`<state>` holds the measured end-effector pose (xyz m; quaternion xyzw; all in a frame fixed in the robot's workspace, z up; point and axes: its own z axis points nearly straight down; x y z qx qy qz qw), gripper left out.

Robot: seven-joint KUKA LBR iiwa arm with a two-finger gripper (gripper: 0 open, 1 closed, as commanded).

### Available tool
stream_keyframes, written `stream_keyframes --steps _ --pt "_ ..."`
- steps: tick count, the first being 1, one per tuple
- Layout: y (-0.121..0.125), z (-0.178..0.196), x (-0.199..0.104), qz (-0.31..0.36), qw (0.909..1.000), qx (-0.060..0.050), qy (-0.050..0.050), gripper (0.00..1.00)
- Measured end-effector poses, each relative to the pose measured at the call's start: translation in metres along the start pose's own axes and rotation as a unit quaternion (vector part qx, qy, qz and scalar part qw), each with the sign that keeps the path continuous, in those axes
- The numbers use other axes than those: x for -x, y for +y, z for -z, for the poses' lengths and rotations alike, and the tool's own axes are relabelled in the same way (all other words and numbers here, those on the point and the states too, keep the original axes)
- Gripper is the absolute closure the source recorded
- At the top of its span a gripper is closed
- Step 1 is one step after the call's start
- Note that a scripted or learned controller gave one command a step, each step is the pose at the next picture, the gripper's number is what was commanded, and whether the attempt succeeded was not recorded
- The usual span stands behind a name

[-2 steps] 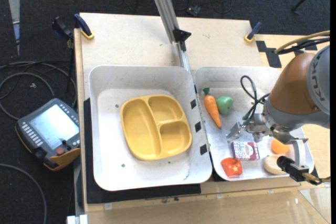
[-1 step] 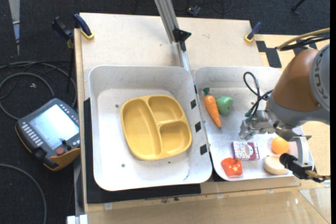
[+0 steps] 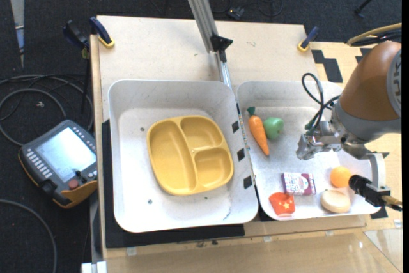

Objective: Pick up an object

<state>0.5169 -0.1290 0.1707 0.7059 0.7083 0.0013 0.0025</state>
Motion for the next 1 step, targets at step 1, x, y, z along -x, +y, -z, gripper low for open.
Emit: stream_keyframes --steps 1 --pt "0.0027 0.0622 -0.0048 0.0 1.0 0.001 0.0 1.0"
